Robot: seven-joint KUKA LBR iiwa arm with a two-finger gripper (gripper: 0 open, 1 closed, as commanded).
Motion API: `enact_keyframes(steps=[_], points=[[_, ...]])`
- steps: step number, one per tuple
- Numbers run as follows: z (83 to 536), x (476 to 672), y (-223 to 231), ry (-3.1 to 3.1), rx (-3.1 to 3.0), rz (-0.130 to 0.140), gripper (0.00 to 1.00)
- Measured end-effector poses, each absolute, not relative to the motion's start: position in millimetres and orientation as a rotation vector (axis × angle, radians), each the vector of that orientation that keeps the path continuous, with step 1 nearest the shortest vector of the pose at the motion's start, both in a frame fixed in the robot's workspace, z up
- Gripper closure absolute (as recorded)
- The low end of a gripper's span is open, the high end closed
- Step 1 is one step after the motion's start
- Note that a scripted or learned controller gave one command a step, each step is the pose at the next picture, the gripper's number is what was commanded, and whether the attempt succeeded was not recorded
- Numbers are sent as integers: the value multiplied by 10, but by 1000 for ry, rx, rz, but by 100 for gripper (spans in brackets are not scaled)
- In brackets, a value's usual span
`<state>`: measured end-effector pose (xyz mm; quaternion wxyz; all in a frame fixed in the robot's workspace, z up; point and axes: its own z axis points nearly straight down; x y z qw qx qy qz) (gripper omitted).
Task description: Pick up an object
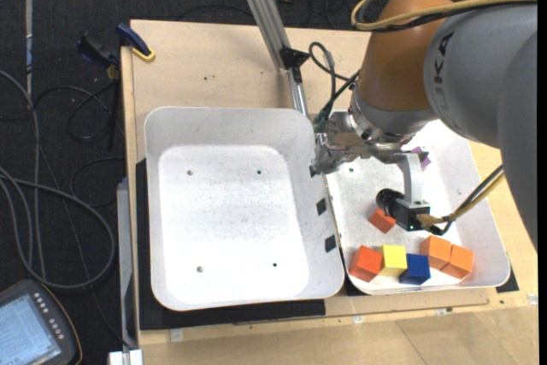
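Orange block [381, 221] is your nearest pick: it sits at about 5 o'clock from the gripper [332, 155], clearly apart from it, mid right bin [449, 184]. On roughly the same bearing, along that bin's 6 o'clock wall, a second orange block [367, 262], yellow block [394, 257] and blue block [416, 269] are bunched together. The gripper hangs by the bin's 9 o'clock rim; you can't tell how open it is, and nothing is seen held. The blocks look cubic, so no long axis matters.
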<state>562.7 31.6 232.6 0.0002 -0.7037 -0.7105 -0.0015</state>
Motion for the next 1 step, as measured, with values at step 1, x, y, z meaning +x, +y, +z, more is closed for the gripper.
enact_keyframes(steps=[1], points=[[2451,5472,838,-2232,-2211,-4,100]])
